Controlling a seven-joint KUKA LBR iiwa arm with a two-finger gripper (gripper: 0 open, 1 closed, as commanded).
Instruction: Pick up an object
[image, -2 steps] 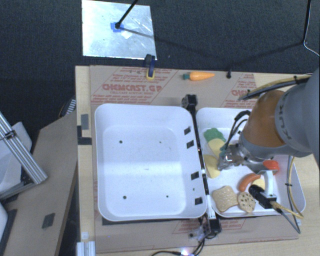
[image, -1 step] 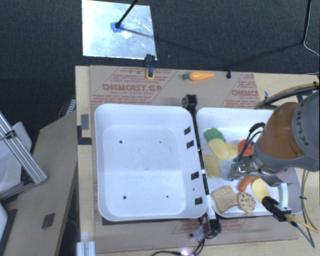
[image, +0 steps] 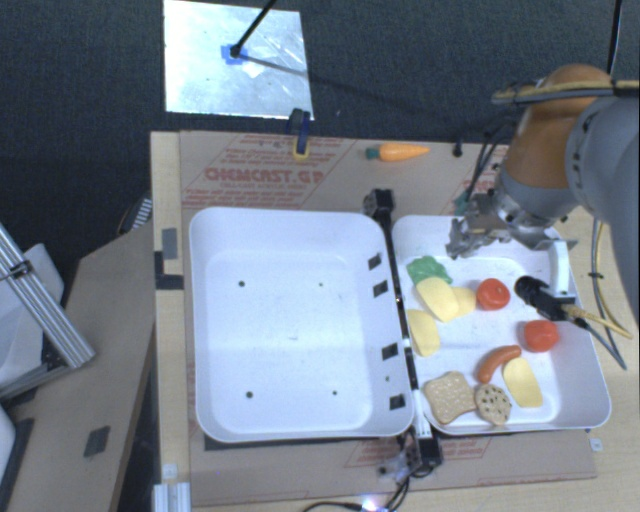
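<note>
The right bin (image: 590, 395) holds several toy foods: a green leafy piece (image: 427, 268), a yellow wedge (image: 437, 298), a pale yellow piece (image: 423, 332), two red tomatoes (image: 492, 293) (image: 541, 335), an orange sausage (image: 498, 362), a yellow slice (image: 522, 382), a bread slice (image: 449, 396) and a cookie (image: 492, 403). My gripper (image: 466, 240) hangs over the bin's far left part, just above and right of the green piece. Nothing shows between its fingers.
The left bin (image: 200, 300) lies beside the right one. An orange toy carrot (image: 397, 152) rests on the cardboard behind the bins, near a blue and yellow clamp (image: 299, 132). A metal frame (image: 40, 310) stands at the left.
</note>
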